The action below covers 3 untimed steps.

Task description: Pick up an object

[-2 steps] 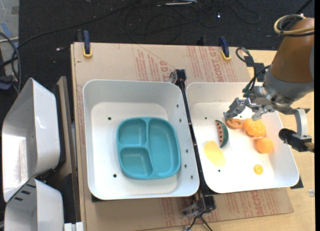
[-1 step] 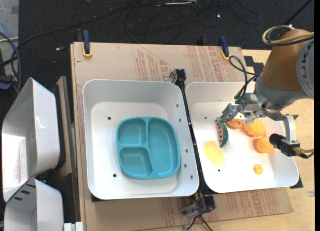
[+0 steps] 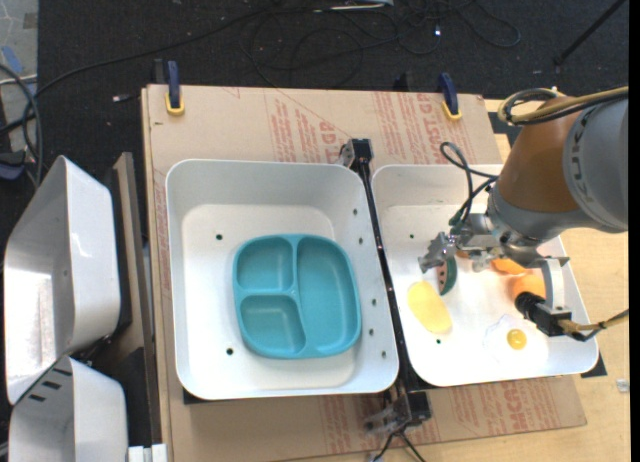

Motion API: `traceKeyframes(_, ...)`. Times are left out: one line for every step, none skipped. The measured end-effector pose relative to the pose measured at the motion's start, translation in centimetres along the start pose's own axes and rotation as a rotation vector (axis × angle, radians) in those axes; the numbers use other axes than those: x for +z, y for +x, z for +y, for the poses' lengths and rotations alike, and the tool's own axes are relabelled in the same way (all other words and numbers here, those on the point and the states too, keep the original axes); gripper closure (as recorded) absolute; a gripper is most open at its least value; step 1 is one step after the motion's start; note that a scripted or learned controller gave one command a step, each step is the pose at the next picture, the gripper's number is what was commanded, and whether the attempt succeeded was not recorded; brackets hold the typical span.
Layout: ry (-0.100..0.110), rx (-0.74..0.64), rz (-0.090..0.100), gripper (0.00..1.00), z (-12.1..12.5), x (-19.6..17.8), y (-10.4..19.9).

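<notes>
In the right bin (image 3: pixel 420 190), my gripper (image 3: pixel 440 258) hangs low over the left-middle of the floor, at the end of the grey arm with its orange band (image 3: pixel 535 165). A small dark green thing (image 3: pixel 447 274) lies right at the gripper's tip; whether it is gripped is unclear. A yellow oblong object (image 3: pixel 430 308) rests just below the gripper, near the bin's left wall. Right of the gripper, an orange object (image 3: pixel 508 267) peeks out from under the wrist. A small yellow piece (image 3: pixel 516 339) sits near the front of the bin.
The left bin (image 3: pixel 190 250) holds a teal divided plate (image 3: pixel 296 296). A black divider (image 3: pixel 378 250) runs between the two bins. Both stand on a cardboard sheet (image 3: pixel 300 120) held by clamps. White tubs (image 3: pixel 60 250) stand off the bench at far left.
</notes>
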State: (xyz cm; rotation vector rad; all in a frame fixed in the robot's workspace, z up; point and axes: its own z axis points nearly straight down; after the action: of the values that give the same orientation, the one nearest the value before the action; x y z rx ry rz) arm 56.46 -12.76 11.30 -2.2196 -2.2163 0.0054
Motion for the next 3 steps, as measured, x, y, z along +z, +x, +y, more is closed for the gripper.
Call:
traceKeyframes(-0.006,0.001,-0.001,1.0,0.2,-1.4,0.0)
traceKeyframes(-0.01,-0.004,-0.002,1.0,0.5,-7.7,0.2)
traceKeyframes(-0.01,-0.004,-0.002,1.0,-0.4,-13.4,0.1)
